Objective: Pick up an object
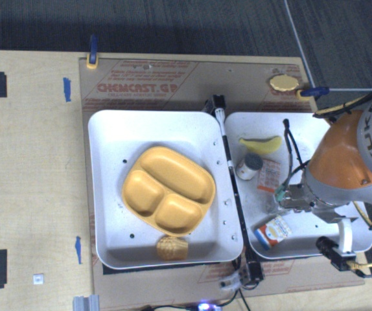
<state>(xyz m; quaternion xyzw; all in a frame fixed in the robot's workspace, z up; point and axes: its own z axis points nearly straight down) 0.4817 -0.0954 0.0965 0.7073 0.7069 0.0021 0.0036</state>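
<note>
Pale wooden bench (30, 193), bearing two white bins side by side. Left bin (102, 173) taken up mostly by a yellow tray (168, 190) with three hollows, lying tilted in the middle. Right bin (302, 125) partly covered by the grey and orange arm (341, 157), reaching in from the right.

In the right bin: banana (262, 144) near the far wall, small carton (271, 232) against the near wall, grey-capped bottle (249, 166) just beside the left wall, below the banana.

In the left bin: brown lump (172, 247) at the near wall, touching the tray's edge.

Gripper (288, 198) low over the right bin's middle, between bottle and carton, above a flat packet; wide or narrow, cannot tell. Nothing seen held.
</note>
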